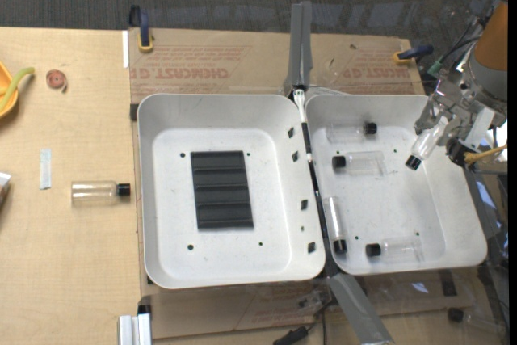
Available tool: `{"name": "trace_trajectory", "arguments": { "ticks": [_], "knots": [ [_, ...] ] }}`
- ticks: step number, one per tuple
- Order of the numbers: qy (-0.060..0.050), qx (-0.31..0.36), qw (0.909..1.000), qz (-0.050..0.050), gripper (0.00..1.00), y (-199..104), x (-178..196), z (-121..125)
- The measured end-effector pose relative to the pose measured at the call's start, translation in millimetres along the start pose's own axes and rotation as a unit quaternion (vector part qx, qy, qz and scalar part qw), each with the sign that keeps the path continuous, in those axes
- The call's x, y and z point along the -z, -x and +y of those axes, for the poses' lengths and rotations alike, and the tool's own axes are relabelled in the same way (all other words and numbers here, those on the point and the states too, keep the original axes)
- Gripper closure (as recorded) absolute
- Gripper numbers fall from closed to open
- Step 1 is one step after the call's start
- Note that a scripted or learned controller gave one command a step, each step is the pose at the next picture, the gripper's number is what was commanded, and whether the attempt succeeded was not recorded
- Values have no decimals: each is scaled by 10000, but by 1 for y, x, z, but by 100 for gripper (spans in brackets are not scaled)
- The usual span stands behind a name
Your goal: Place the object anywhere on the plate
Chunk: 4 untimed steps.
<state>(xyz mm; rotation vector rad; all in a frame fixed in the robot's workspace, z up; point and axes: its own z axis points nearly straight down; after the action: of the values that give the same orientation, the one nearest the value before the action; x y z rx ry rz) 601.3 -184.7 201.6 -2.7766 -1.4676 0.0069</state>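
Observation:
The plate (220, 190) is a black ribbed rectangle lying flat in the middle of the left bin (161, 133). My gripper (437, 128) hangs over the right side of the right bin (452, 238). It is shut on the upper end of a clear vial (425, 146). The vial tilts down and to the left, with its black cap (414, 163) at the low end. The held vial is well to the right of the plate, across the wall between the bins.
Several other clear vials with black caps lie in the right bin, among them one at the back (355, 128), one along the left wall (332, 222) and one at the front (396, 249). Another vial (98, 191) lies on the wooden bench to the left.

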Motion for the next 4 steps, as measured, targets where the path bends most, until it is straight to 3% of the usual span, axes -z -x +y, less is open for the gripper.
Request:
{"name": "trace_trajectory", "arguments": {
  "ticks": [1,2,3,4],
  "knots": [
    [-6,-500,9987,6,100,25,-5,-134],
    [2,-624,9981,0,100,26,80,-59],
    [-7,-913,9958,-1,100,9,68,-144],
    [6,521,9986,5,100,-49,53,-183]
  ]
}}
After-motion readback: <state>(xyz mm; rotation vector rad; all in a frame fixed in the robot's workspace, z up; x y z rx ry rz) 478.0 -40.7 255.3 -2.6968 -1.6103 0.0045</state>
